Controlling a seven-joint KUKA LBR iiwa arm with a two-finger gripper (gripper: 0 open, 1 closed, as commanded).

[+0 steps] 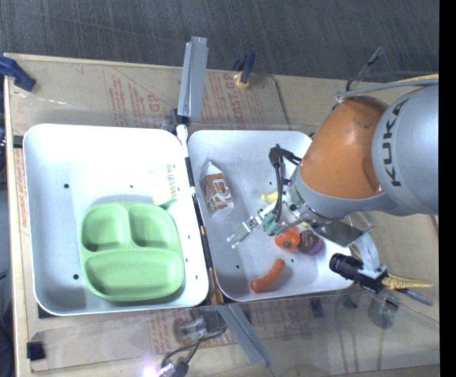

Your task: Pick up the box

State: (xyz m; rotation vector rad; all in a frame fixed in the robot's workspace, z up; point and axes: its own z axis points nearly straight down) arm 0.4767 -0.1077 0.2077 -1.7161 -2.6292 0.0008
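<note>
You see the gripper (269,220) low in the right bin (244,144); whether it is open or closed cannot be told. Just right of it lie an orange piece (288,239) and a purple piece (311,243), with a sausage (268,276) below. The box (217,192) lies up-left of it, apart from it. Further left, the left bin (47,210) holds a green divided tray (132,251). Both bins sit on a cardboard-covered bench (94,85), dark carpet (212,6) beyond.

Even overhead light, moderately bright. White bins (102,144) run near blown-out, with soft shadows along their inner walls. Small specular glint below the bins at the bench's (94,85) front edge. Focus slightly soft overall; fine detail smeared.
</note>
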